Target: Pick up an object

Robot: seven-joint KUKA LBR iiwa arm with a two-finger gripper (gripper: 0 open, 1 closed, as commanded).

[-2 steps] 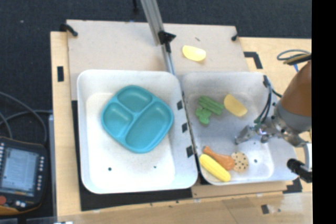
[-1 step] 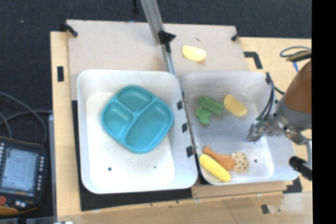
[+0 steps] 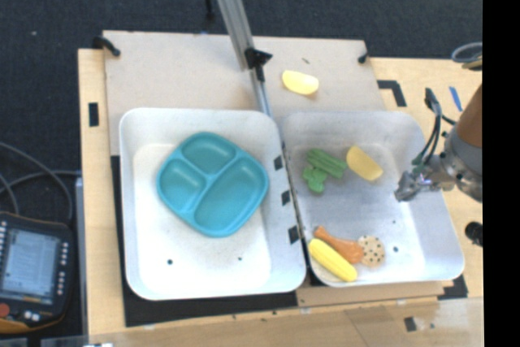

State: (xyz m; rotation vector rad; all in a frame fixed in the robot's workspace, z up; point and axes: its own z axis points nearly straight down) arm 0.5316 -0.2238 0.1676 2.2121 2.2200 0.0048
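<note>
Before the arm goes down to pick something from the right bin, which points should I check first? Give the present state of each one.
1. Tool above the right bin: ok.
2. Nothing held in tool: cannot tell.
3. Yellow piece lies apart from the green piece: ok.
4. Corn, carrot and cookie separated: not ok, they touch.
5. Teal plate in the left bin, away from the tool: ok.

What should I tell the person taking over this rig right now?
Gripper: at the right bin's right wall, low, nothing seen between its fingers; open or shut unclear.
Right bin: green toy, yellow piece, carrot, corn cob, cookie.
Left bin: teal divided plate.
Another yellow piece lies on the bench behind the bins.
Done: nothing picked. Left: grasp and lift one object.
</note>
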